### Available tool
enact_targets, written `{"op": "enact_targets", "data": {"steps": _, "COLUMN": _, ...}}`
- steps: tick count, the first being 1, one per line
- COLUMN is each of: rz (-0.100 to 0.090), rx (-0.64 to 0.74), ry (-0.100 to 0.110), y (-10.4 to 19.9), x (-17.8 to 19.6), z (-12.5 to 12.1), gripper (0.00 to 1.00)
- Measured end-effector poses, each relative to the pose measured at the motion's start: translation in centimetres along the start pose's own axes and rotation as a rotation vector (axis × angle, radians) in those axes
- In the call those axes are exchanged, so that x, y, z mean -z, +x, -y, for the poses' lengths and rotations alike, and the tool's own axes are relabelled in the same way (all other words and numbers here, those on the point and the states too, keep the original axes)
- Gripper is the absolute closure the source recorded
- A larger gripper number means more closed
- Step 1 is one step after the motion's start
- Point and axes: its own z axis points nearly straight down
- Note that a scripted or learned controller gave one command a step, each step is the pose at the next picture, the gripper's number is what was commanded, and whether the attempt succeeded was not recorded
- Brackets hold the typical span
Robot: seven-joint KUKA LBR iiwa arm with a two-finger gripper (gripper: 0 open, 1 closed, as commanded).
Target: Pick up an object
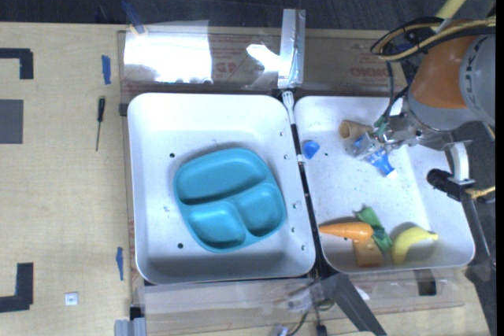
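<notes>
The end effector (383, 139) hangs low in the right bin (335, 110) over a small blue-and-clear object (376, 156), its grip too blurred to judge, so centering squarely above that piece before closing seems wise.

Light is bright and even, falling from overhead. A strong white glare washes out the clear panel (205, 51) behind the left bin (150, 169), hiding what lies under it. The bin floor is close to overexposed, with soft grey shading along its inner walls. The blue tray (228, 197) casts a faint, soft shadow on its near side. Small items in the right bin (417, 193) throw short, weak shadows. The arm (461, 83) looks slightly soft and blurred. The dark floor at the top is dim and grainy. Overall sharpness is modest; fine detail is smeared.
</notes>
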Motion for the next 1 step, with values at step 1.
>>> {"op": "enact_targets", "data": {"steps": 1, "rz": -0.003, "rx": -0.315, "ry": 0.008, "y": 8.21, "x": 8.72, "z": -6.30, "gripper": 1.00}}
